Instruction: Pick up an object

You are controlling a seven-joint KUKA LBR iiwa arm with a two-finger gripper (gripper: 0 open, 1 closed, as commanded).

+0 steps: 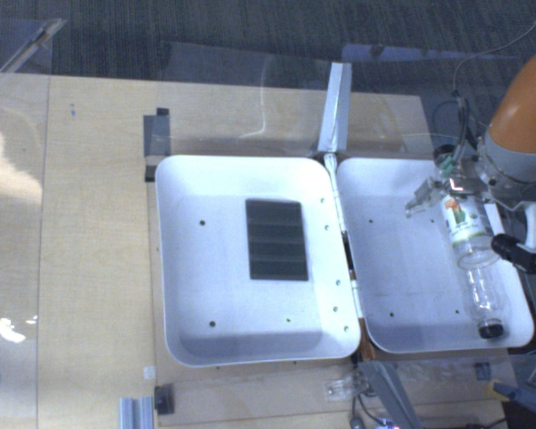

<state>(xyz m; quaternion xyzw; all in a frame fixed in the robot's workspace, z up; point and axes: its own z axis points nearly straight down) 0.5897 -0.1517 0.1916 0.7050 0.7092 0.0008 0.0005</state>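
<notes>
Hovering at the right bin's far right corner, the gripper sits just over the clear bottle's labelled end. The bottle lies along that bin's right edge, not lifted; whether the fingers are spread or closed, I cannot tell, so the pick is yet to be made.

One fixed camera looks down at a slant on the left bin and right bin from above the bench.
</notes>
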